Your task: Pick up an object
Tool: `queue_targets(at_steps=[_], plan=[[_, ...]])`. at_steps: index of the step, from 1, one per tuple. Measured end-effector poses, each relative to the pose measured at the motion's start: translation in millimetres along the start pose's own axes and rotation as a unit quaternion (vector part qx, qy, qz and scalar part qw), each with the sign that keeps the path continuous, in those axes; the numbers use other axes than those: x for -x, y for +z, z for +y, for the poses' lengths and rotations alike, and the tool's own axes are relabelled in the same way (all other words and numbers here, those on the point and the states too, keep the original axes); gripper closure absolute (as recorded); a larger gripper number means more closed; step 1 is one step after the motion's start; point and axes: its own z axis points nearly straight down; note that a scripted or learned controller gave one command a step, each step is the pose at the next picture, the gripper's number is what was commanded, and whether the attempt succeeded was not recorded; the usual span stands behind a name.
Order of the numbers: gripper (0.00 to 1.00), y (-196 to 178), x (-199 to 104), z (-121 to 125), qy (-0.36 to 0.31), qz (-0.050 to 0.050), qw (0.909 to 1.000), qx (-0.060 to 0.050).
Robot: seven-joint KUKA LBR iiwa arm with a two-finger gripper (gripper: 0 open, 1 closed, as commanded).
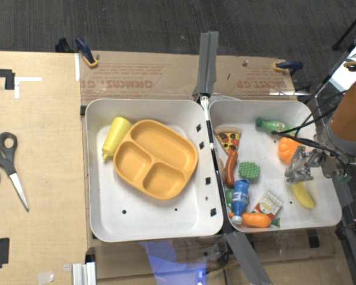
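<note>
A: Hovering over the right side of the right-hand white bin (320, 218), the two-finger metal gripper (298, 170) is seen low in the frame's right-centre, just above the bin floor. The approach step is judged to be in hand; nothing is shown between the fingers.

B: And the finger state?

A: They look slightly parted, narrow rather than wide, though the metalwork is cluttered and the gap is hard to read. An orange plastic pepper-like toy (286, 148) is seen just above and to the left of the gripper, and a yellow plastic banana (303, 196) lies just below it, toward the lower right.

B: So a target is still to be settled?

A: It is judged so. A descent onto one of those two would be called for, with the fingers set astride it before closing. The banana lies near the bin wall, so room there may be tight.

B: The arm's pose?

A: The grey arm with its orange band (349, 114) is reached in from the right edge, wrist bent downward, black cables draped across toward a green plastic bottle (269, 124) in the bin's upper part.
</note>
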Motion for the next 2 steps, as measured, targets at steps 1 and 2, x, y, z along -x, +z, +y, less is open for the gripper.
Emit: queue_targets(at_steps=[1,2], plan=[[0.00,0,0,0,0.000,0.000,1.0000,0.000],[1.00,-10,2,0,-0.001,-0.002,1.0000,-0.001]])
